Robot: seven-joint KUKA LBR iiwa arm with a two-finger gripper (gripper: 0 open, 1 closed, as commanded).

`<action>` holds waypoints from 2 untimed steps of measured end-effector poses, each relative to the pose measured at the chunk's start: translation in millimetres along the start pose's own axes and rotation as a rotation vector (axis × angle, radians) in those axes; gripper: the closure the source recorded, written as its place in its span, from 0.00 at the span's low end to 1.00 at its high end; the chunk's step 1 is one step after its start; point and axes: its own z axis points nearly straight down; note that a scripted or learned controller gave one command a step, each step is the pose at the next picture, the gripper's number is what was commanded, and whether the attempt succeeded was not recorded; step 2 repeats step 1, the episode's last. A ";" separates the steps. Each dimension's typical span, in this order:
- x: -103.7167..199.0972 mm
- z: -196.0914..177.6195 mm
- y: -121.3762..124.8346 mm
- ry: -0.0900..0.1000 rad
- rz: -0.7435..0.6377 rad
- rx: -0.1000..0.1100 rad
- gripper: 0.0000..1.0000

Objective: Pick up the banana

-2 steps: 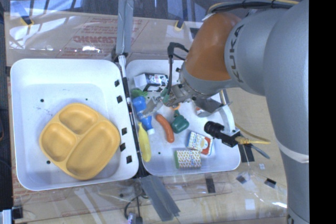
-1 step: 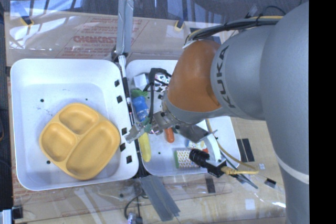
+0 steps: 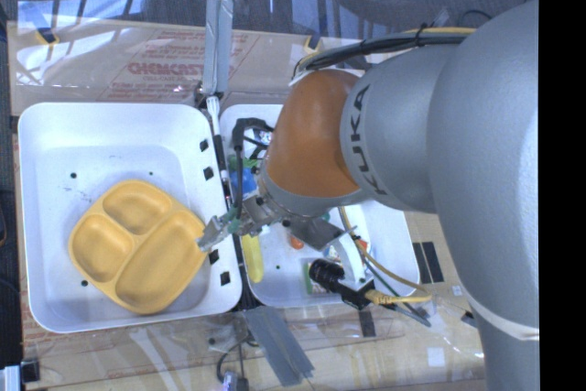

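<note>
1. Gripper (image 3: 240,229) hangs low over the right bin (image 3: 396,244), by the wall it shares with the left bin (image 3: 55,160); we cannot tell how it is set.
2. Just beneath it lies the banana (image 3: 254,258), flat on that bin's floor, near the shared wall.
3. We judge this the approach step: next, descend squarely astride the banana, clear of the wall.
4. Across that wall sits a yellow divided plate (image 3: 137,244).
</note>
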 end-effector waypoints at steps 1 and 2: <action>-37.2 0.0 -14.8 0.001 -0.474 0.001 0.00; -37.2 0.0 -14.8 0.001 -0.474 0.001 0.00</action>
